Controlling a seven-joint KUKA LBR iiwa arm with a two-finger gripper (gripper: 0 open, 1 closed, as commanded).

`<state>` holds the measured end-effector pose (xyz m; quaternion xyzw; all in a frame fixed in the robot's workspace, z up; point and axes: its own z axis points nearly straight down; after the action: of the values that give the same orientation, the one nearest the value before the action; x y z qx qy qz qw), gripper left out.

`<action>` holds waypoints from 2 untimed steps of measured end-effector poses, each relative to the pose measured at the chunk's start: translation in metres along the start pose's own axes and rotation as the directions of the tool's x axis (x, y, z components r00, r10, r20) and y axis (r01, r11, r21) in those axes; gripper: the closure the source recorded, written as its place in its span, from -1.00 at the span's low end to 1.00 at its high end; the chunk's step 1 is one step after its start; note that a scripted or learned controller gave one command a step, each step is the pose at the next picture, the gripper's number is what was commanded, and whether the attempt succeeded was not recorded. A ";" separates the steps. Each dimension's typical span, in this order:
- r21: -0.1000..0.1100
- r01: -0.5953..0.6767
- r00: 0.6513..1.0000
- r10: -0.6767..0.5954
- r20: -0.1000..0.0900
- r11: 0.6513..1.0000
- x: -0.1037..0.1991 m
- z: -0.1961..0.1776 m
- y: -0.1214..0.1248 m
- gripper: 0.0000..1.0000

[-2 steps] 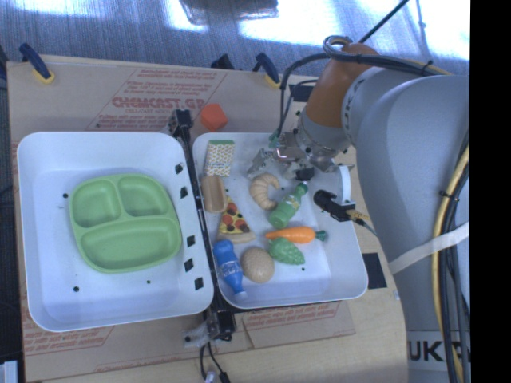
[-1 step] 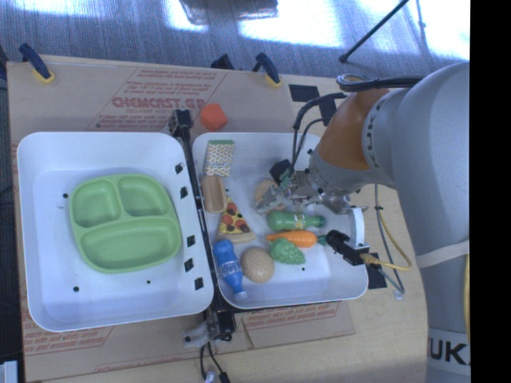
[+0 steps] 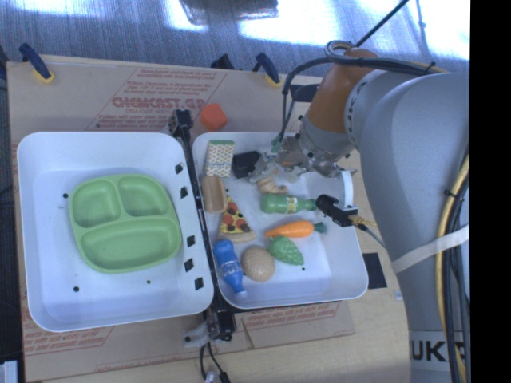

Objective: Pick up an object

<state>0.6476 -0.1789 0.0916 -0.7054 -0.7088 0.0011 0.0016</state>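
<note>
My arm (image 3: 399,126) comes in from three o'clock, a broad grey bulk with its orange band (image 3: 339,94) above the wrist, bent down over the far end of the right bin (image 3: 347,274). My gripper (image 3: 289,156) sits low at that bin's twelve o'clock edge; I cannot tell how it is set, because the wrist hides it.

The left bin (image 3: 40,294) holds a green divided plate (image 3: 125,221), lying flat near its centre.

The right bin carries the small things to pick from. At about eleven o'clock lies a patterned box (image 3: 219,157), with a black block (image 3: 244,163) just beside it. Below the box is a bread roll (image 3: 212,193), then a pizza slice (image 3: 235,221). Near the centre lies a green bottle (image 3: 283,205), and a carrot (image 3: 294,230) sits just below it (its green top points to three o'clock). At six o'clock are a blue bottle (image 3: 229,268), a tan egg (image 3: 258,263) and a green leafy piece (image 3: 287,251).

An orange cube (image 3: 212,117) rests on the cardboard outside the bins.
</note>
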 end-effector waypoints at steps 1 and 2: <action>0.001 0.002 1.000 -0.002 0.000 1.000 0.018 0.001 -0.085 -1.00; 0.003 0.005 1.000 -0.005 0.000 1.000 0.018 -0.010 -0.085 1.00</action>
<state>0.5627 -0.1617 0.1016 -0.7035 -0.7106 0.0018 0.0026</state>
